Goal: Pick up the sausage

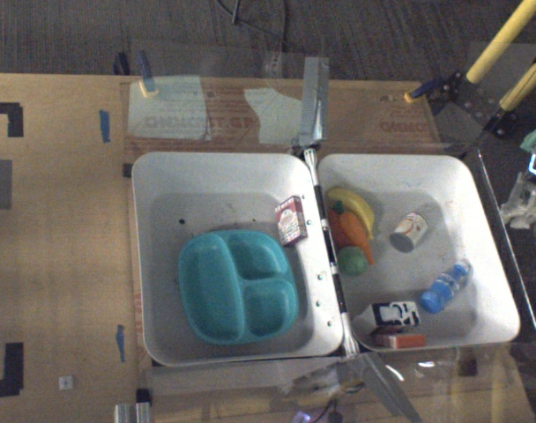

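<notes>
A short reddish-brown piece (pixel 398 340), which looks like the sausage, lies along the front wall of the right bin (pixel 480 236), just below a black-and-white box (pixel 396 313). Its left end is pale and its right end is orange-red. Nothing is touching it from above.
The right bin also holds a banana (pixel 354 204), a carrot (pixel 349 227), a green lime (pixel 353 260), a small can (pixel 409 232) and a blue bottle (pixel 444 286). The left bin (pixel 162 201) holds a teal divided tray (pixel 240 285) and a small red carton (pixel 290 220). Pale hardware (pixel 524 196) sits past the right bin.
</notes>
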You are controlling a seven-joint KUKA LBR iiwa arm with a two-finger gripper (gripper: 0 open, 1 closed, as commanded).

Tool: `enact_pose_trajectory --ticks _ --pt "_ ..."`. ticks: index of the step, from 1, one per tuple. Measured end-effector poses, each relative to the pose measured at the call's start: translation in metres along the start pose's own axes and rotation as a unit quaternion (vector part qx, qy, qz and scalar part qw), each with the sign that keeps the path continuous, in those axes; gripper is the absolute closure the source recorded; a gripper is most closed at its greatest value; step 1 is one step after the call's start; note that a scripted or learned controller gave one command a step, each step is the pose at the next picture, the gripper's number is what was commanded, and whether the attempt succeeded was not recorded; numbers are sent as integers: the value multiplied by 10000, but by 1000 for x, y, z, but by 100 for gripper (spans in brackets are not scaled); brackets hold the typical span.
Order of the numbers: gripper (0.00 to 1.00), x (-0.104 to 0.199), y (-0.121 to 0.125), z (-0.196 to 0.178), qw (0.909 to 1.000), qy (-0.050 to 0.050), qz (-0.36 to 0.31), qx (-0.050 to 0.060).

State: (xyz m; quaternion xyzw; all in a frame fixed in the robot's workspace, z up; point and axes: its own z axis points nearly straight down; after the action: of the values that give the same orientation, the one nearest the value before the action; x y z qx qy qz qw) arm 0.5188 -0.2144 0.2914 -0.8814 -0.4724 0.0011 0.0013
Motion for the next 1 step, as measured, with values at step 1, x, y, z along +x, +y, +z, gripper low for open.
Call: enact_pose_trajectory --ticks 1 --pt "100 41 -34 202 9996 25 -295 -41"
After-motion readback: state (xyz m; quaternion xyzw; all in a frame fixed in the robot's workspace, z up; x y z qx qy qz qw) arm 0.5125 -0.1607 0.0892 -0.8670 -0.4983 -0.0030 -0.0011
